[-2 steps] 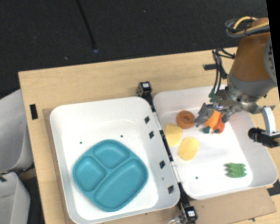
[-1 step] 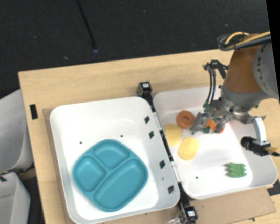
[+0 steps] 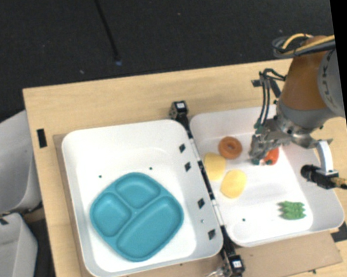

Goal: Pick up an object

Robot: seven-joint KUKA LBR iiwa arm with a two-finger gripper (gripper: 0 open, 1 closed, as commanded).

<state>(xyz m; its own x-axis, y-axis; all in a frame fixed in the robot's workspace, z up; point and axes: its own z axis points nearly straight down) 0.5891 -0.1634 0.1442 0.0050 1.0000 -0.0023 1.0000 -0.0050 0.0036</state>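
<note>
The arm is reaching in over the right bin (image 3: 324, 209), and its hand (image 3: 264, 152) is sitting low at the bin's upper middle, right over a small orange-red object (image 3: 271, 157) that looks like a toy carrot. Whether the hand is spread or closed is impossible to tell from this slant; the dark tip is blurring into the object, so I cannot say it is gripping anything.

Judging by the pose, the grasp step is in hand: the arm is lowering onto, or closing around, that orange-red piece. Just beside it to the left is lying a brown doughnut (image 3: 230, 147), and further down are resting two yellow items, a pale one (image 3: 214, 166) and a rounder one (image 3: 232, 184), touching or nearly so. A green toy (image 3: 292, 210) is lying well apart near the bin's lower right. The left bin (image 3: 79, 154) is carrying a blue divided plate (image 3: 137, 216).

The next move is calling for a firm closure on the orange-red piece, then a straight lift clear of the doughnut.
</note>
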